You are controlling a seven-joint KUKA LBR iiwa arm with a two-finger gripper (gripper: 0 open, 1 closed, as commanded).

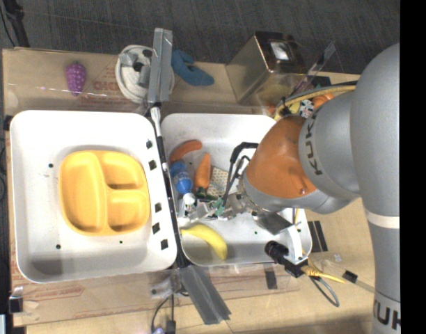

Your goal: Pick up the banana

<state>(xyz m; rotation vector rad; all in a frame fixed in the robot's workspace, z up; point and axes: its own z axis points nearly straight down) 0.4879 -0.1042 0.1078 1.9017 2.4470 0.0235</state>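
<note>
A: Where do we stand with the gripper point(223, 206)? Can we read the jaws?

B: We cannot tell. It hangs low over the middle of the right bin point(282, 125), under the orange band and the grey arm point(338, 145), and the wrist hides how they are set. Nothing yellow sits between them, so we do not call it a grasp.

A: And the banana point(207, 240)?

B: It lies flat on the right bin's floor, in the front left corner, close to the wall that meets the left bin point(32, 186). We see it just beside the gripper, toward the bin's front edge, apart from it as far as we can judge.

A: What else is around?

B: A small blue bottle point(182, 181), a carrot point(202, 172) and a sausage point(184, 148) sit along the left wall toward the back, clear of the banana. A yellow divided plate point(105, 190) fills the middle of the left bin.

A: So how far along are we?

B: We judge the approach nearly made, but the pick not yet done. What is left: settle over the banana, close on it, and lift it off the floor.
</note>
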